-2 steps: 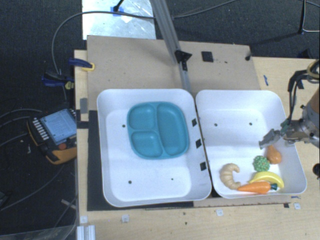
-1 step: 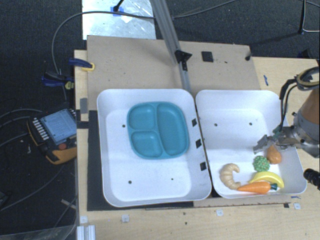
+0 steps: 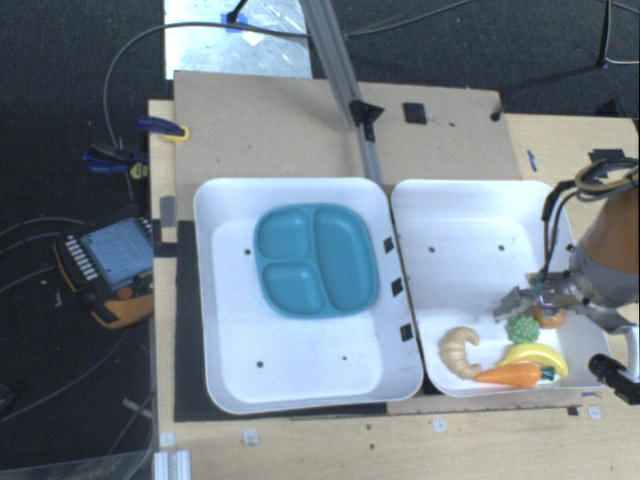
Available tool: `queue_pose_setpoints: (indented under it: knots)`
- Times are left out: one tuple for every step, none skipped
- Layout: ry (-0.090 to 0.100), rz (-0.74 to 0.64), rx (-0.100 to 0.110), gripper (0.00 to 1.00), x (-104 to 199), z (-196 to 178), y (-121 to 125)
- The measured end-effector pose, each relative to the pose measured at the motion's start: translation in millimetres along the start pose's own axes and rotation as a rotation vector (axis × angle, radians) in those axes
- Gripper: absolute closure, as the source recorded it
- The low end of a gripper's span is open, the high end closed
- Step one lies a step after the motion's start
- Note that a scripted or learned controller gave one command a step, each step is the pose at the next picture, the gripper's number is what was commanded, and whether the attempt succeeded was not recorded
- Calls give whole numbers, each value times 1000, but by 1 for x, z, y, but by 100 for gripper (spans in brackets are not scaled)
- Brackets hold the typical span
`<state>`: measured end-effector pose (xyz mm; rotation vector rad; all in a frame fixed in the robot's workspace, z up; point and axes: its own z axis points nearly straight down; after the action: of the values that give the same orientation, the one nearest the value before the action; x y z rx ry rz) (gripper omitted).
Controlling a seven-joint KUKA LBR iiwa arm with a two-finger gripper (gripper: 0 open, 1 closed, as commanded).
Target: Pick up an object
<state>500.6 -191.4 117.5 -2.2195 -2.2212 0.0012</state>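
The gripper is low in the right bin, right over the green broccoli. I cannot tell how its jaws stand. It looks ready to grab. Next, it should squeeze and lift.

Light: bright, even, from above
Glare: white bins washed out; shiny sheet far left
Shadows: faint
Focus: soft and grainy overall
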Motion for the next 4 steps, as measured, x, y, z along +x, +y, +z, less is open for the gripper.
queue_pose_setpoints:
  knots:
    - [5,-4,-6,0,3,31,3]
    - [-3,-1,-14,100,0,18,5]
    - [-3,-3,-7,100,-7,-27,6]
    - [-3,-4,-8,100,-9,-71,9]
